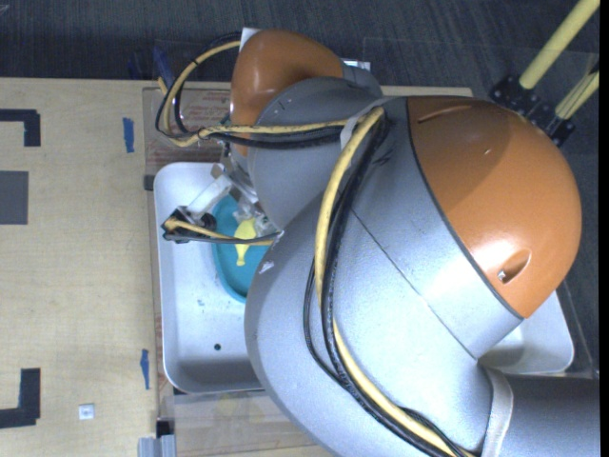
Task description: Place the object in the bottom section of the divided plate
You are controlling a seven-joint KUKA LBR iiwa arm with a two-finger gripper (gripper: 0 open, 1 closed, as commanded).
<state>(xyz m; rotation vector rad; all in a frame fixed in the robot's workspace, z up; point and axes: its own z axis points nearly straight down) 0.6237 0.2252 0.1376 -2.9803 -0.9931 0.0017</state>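
Observation:
The grey arm (400, 284) covers most of the view and reaches down into the left white bin (190, 350). A blue divided plate (231, 272) lies in that bin, mostly hidden under the arm. My gripper (226, 208) hangs over the plate's upper part. A small yellow object (245, 230) shows right at the gripper, over the blue plate. I cannot make out whether it is gripped or lying on the plate. The plate's sections are hidden.
Yellow and black cables (186, 225) loop off the wrist over the bin's left side. The wooden bench (76, 255) with black and blue tape marks lies to the left. The right bin's corner (547, 355) peeks out beneath the arm.

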